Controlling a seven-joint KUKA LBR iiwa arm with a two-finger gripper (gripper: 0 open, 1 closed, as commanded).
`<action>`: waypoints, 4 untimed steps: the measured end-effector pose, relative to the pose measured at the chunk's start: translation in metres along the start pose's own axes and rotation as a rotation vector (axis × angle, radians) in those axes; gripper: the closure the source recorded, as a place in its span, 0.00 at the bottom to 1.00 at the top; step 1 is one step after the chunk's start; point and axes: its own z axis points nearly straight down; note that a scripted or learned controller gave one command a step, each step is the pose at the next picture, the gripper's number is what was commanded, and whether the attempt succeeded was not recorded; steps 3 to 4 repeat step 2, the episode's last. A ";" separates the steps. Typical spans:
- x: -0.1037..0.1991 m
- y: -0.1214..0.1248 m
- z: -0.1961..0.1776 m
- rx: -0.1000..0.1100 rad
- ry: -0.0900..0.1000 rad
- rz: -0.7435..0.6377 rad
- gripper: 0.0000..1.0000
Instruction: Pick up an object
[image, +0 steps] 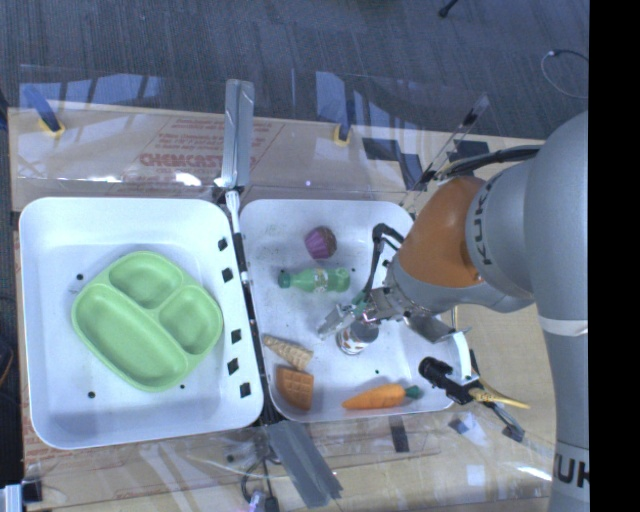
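Arm: I am reaching in from the right edge of the camera view, my grey body and orange band (447, 235) hanging over the right bin (268, 225).
Gripper: my gripper (352, 322) is sitting low over the middle of the right bin, its metal parts pointing toward the bin floor.
Gripper state: I cannot tell how it is set; the metal at the tip is blurring together, and I am seeing no object held in it.
Green bottle: the green bottle (315, 279) is lying on its side just up and left of my gripper, near it but apart.
Purple object: a small round purple object (320, 241) is resting above the bottle, toward the far wall of the bin.
Carrot: a carrot (382, 398) is lying along the near wall of the right bin, below my gripper and apart from it.
Cone: an ice-cream cone (287, 349) is lying near the bin's left wall, lower left of my gripper.
Orange block: a square orange-brown piece (294, 387) is sitting just below the cone, in the near left corner.
Left bin: the left bin (50, 400) is carrying a green divided plate (146, 318) with three compartments.
Bench: both bins are standing side by side on the bench (520, 385).
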 end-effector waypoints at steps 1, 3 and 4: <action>0.000 0.000 -0.010 0.000 -0.001 -0.005 1.00; 0.027 0.044 -0.089 -0.002 0.000 0.041 1.00; 0.027 0.044 -0.089 -0.002 0.000 0.041 1.00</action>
